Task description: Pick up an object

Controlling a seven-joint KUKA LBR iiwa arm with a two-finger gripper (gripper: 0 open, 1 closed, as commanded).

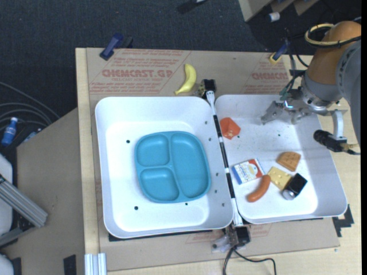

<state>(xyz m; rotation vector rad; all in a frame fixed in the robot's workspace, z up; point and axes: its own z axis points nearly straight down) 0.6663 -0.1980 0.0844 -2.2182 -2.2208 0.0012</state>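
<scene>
Your gripper sits over the far end of the right bin, close to its back wall, with the grey arm and its orange band coming in from the right. You can see the fingers splayed wide apart, pointing down at the white floor, and there's nothing between them.

Your candidates are all in that same right bin. Nearest the gripper, off toward the divider, you've got a small red-orange piece lying alone. Down toward the near end there's a cluster: a small white carton with a red and blue label, a sausage lying at a slant just below it, a yellow cheese wedge beside the sausage, a tan bread-like piece just above the cheese, and a black block touching the cheese on its right. That cluster is well apart from the gripper.

Over in the left bin you've got a blue divided plate lying flat in the middle. A banana rests on the board behind the bins, outside both.
</scene>
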